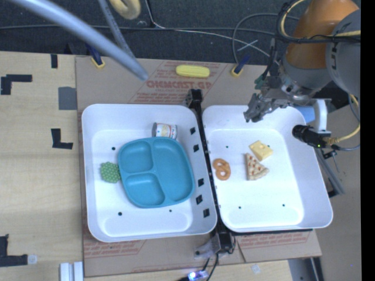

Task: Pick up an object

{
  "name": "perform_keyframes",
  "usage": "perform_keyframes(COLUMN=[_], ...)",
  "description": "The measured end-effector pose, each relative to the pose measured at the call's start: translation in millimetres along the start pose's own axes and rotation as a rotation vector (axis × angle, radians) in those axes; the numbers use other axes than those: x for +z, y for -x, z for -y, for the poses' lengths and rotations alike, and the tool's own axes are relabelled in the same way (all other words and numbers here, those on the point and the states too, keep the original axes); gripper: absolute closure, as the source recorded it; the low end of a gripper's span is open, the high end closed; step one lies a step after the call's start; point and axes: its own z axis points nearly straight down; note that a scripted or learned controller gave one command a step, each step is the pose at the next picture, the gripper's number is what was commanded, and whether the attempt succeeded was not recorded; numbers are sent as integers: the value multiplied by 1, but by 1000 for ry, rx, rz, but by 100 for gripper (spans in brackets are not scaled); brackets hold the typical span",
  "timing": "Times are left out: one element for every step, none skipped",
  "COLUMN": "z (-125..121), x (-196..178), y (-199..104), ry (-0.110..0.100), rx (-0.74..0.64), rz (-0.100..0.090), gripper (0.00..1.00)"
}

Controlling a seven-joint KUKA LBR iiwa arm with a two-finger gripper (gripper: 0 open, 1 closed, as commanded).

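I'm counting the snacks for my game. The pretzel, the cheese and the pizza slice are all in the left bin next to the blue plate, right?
Not quite. The camera view shows the pretzel, the cheese and the pizza slice lying in the right bin. The blue plate is in the left bin, away from them.

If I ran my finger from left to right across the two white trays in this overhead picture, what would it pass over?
Green knobbly toy → blue divided plate → pretzel → pizza slice. The small can sits above the plate and the cheese wedge above the pizza slice, so their places overlap.
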Motion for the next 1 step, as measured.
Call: perform_keyframes(z=[10], x=[-4], y=[-51], ry=[0], rx=[-2], rz=[-1], gripper=[100])
